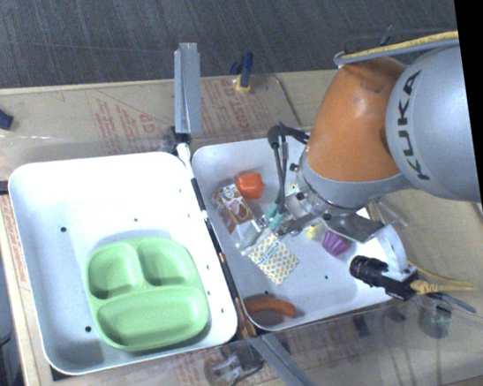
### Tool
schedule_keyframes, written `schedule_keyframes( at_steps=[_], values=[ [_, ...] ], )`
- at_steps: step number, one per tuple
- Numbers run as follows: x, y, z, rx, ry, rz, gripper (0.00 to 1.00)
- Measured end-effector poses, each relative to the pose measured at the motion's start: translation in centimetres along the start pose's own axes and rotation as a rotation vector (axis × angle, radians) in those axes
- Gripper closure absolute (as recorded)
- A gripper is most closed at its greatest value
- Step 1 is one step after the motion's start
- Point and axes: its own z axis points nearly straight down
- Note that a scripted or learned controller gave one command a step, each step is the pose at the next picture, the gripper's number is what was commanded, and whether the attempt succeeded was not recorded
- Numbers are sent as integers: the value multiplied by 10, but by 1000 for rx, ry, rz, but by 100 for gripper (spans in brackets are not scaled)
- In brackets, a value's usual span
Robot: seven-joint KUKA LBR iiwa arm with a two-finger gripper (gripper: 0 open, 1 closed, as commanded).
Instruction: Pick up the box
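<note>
A small brown-and-white box point(232, 205) lies in the right bin point(327, 296) near its left wall, tilted slightly. My gripper point(277, 219) hangs below the grey and orange arm point(368, 139), just right of the box and a little lower, over the bin's middle. It sits between the box and a flat yellow-patterned packet point(274, 258). Nothing shows held in it. The arm's wrist hides part of the bin behind the gripper.
An orange block point(250, 185) rests right of the box's top. A purple piece point(335, 242) and a red-orange sausage shape point(271, 307) also lie in the right bin. The left bin point(46, 197) holds a green divided tray point(147, 293).
</note>
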Motion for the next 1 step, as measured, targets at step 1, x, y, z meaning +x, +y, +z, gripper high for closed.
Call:
schedule_keyframes(
  at_steps=[1],
  values=[
    [48, 68, 70, 6, 2, 359, 100]
  ],
)
